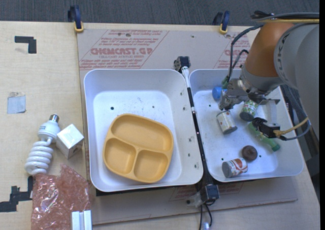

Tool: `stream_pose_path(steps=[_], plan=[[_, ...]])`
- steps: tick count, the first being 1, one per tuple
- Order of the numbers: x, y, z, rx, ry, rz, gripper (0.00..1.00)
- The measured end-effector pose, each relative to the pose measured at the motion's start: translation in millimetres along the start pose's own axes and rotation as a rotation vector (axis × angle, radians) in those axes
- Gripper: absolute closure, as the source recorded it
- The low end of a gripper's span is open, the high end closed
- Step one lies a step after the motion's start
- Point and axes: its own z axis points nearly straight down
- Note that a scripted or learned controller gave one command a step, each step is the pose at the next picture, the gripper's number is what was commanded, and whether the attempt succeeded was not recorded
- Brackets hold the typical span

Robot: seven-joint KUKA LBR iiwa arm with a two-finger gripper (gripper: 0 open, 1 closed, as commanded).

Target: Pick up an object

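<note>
Camera view from above puts my hand (229, 103) low over the back half of the right-hand shallow white bin (210, 145), with my grey arm and its orange band coming in from the right. From this angle I cannot tell whether the hand is spread or pressed together, and I see nothing gripped in it. Just below the hand a small silver cylindrical can (225, 121) stands a little tilted on the bin floor, and a small blue rounded object (217, 92) lies just beside the hand on its left. A small green-and-white container (249, 108) lies close on the hand's right. Nearer the front I see a thin green stick (268, 141), a dark brown round disc (249, 153) and a red-and-white can (235, 167) lying on its side. The left-hand white bin (88, 122) holds a yellow plastic divided tray (138, 148). Out on the table (40, 81) lie a white spiral light bulb (41, 148), a white cube (70, 138) and a crumpled pink plastic sheet (56, 201).
</note>
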Motion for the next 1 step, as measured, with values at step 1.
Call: stream_pose_path(steps=[1], plan=[[-0.1, 0.0, 0.0, 0.0, 0.0, 0.0, 0.0]])
